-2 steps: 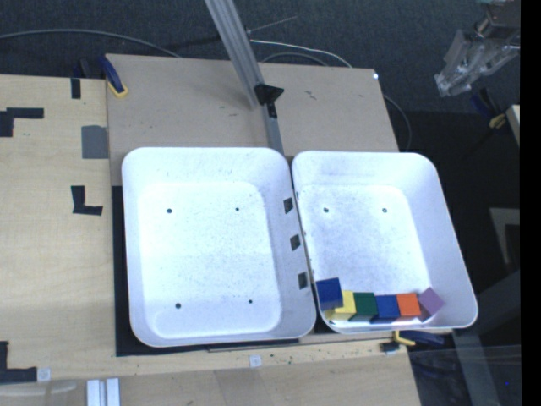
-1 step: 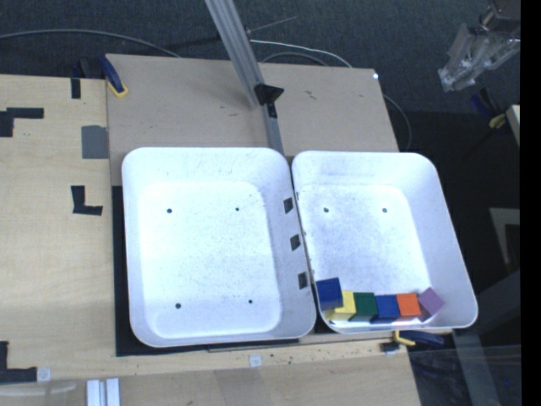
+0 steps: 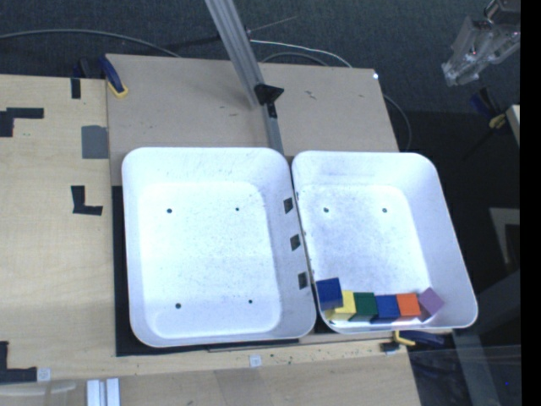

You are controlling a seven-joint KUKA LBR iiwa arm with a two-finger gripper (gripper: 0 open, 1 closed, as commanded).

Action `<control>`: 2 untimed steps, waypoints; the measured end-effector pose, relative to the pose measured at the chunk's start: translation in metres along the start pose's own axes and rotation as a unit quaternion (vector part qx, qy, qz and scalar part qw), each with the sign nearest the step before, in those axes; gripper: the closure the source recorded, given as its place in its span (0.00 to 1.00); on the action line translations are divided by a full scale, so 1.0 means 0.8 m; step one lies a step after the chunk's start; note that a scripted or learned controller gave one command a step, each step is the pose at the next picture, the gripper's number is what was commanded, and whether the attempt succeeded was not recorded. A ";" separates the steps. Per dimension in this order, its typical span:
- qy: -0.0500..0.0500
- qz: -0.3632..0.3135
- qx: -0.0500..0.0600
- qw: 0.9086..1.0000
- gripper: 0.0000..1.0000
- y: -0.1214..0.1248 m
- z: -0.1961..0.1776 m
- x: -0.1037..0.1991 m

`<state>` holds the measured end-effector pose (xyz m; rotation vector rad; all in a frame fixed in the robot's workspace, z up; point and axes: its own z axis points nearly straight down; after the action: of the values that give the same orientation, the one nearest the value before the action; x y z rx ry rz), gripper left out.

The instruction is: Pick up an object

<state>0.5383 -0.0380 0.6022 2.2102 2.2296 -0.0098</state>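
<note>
Several small blocks lie in a row along the near edge of the right bin [image 3: 423,184]: a blue block [image 3: 328,291] on a yellow block [image 3: 342,309], then a green block [image 3: 364,304], another blue one [image 3: 387,306], an orange block [image 3: 408,304] and a purple block [image 3: 430,299]. My gripper [image 3: 473,51] hangs high at the upper right, beyond the bench's far right corner and well away from the blocks. It looks pale and blurred, and nothing shows between its fingers.
The left bin [image 3: 135,184] sits beside the right one on the wooden bench. A slanted metal pole [image 3: 237,36] crosses the back of the bench down to the gap between the bins. A yellow-blue clamp [image 3: 114,79] sits at the bench's far left corner.
</note>
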 end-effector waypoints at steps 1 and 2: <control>-0.001 -0.001 0.000 1.000 1.00 0.000 -0.012 0.001; -0.001 -0.001 0.000 1.000 1.00 0.001 -0.025 0.002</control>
<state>0.5390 -0.0366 0.6221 2.2067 2.2319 -0.0127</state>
